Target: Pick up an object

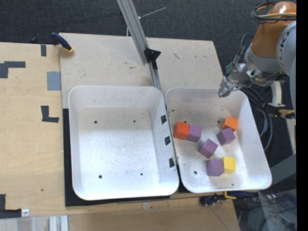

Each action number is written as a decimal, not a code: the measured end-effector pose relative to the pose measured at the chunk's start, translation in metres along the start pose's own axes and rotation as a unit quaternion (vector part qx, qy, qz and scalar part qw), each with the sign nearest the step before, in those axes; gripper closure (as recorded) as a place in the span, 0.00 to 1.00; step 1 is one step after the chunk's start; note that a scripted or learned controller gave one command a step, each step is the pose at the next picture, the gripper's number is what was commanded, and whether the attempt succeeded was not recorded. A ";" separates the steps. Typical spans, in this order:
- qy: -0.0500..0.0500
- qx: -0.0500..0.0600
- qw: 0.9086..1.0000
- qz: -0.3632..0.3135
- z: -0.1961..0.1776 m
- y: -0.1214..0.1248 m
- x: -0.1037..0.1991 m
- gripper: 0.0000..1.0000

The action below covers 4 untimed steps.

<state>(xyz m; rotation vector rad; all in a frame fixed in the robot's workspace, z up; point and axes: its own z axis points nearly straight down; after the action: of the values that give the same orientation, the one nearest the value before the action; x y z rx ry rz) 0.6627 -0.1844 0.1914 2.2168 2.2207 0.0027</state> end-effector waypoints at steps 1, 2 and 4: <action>0.000 0.000 1.000 0.000 -0.046 -0.006 -0.002 1.00; 0.000 -0.001 1.000 0.000 -0.100 -0.004 -0.002 1.00; 0.001 0.003 1.000 -0.001 -0.072 -0.040 0.095 1.00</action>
<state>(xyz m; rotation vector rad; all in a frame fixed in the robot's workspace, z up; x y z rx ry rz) 0.6223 -0.0897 0.2633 2.2184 2.2288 -0.0017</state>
